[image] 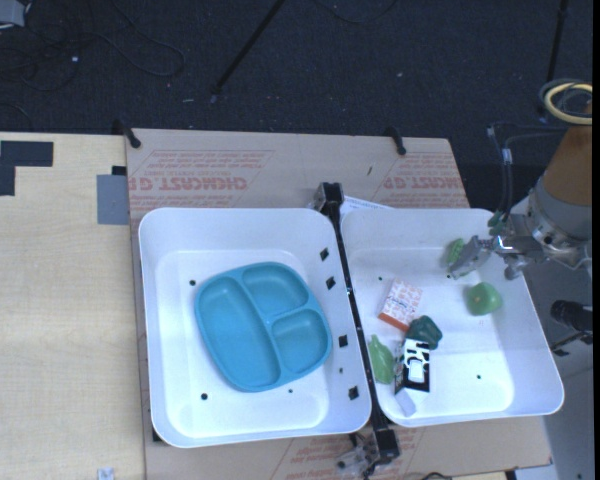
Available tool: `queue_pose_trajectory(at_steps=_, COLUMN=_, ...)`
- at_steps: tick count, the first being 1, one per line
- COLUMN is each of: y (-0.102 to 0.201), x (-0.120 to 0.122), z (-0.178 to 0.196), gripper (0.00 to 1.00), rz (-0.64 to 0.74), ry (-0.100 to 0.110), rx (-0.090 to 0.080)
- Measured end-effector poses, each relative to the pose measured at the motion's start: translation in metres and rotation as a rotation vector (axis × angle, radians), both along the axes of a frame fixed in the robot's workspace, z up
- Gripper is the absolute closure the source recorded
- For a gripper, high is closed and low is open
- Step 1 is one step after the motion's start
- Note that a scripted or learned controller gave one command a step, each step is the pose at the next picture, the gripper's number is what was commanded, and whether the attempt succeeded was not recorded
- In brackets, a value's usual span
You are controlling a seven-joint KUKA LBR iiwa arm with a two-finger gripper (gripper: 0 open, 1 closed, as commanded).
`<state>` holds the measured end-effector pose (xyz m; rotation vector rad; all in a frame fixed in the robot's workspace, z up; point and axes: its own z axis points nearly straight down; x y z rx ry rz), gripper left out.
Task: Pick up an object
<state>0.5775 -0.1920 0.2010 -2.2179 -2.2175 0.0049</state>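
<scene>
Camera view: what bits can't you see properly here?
- Gripper: too small and blurred to tell open from shut.
- Arm: cut off by the right edge.
- Green object: too blurry to name.
- Black-and-white packet: print too small to read.

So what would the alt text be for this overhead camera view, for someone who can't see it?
A robot gripper hovers over the right bin, near a green ball and small packets. The left bin holds a blue divided plate.
</scene>
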Motion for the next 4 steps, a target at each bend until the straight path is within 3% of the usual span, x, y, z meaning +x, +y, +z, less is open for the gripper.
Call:
queue_pose_trajectory(at_steps=1, y=0.0, x=-0.005, z=-0.063, gripper=0.0, rz=0.0, ry=0.002, rx=0.001)
queue_pose_trajectory(at_steps=2, y=0.001, x=-0.001, z=-0.079, gripper=0.0, rz=0.004, ry=-0.015, rx=-0.001)
queue_pose_trajectory(at_steps=3, y=0.001, x=-0.003, z=-0.073, gripper=1.0, rz=0.0, ry=-0.007, rx=0.0)
queue_pose_trajectory(at_steps=4, y=0.006, x=-0.005, z=-0.012, gripper=1.0, rz=0.001, ry=-0.009, rx=-0.002)
